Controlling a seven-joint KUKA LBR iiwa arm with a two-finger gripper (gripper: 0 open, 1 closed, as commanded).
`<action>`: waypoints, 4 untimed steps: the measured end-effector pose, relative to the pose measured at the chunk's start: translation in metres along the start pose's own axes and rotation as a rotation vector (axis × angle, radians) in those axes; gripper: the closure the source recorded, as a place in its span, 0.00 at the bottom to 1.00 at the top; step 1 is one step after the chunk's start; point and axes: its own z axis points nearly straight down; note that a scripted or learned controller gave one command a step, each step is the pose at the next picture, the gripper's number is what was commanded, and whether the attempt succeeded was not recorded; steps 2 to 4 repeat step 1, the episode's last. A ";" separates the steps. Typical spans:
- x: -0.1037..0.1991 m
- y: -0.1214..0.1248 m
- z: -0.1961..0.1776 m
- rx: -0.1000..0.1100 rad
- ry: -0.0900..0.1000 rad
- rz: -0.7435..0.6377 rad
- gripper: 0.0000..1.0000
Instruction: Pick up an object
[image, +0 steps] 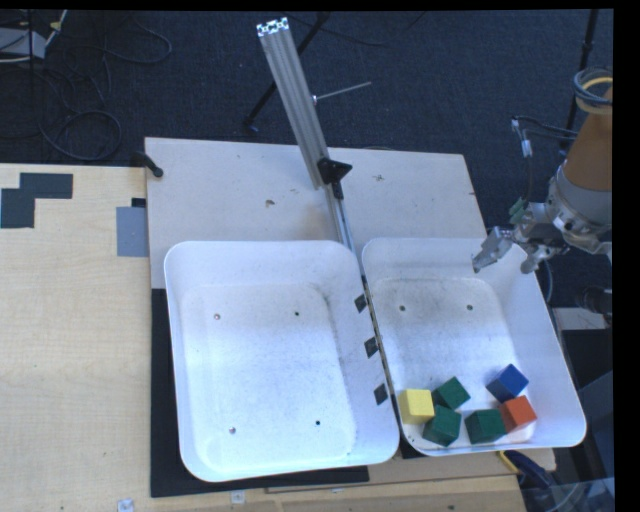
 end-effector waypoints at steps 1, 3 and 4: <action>0.039 0.031 0.106 0.004 0.002 0.005 0.00; 0.039 0.031 0.106 0.004 0.002 0.005 0.00; 0.039 0.031 0.106 0.004 0.002 0.005 0.00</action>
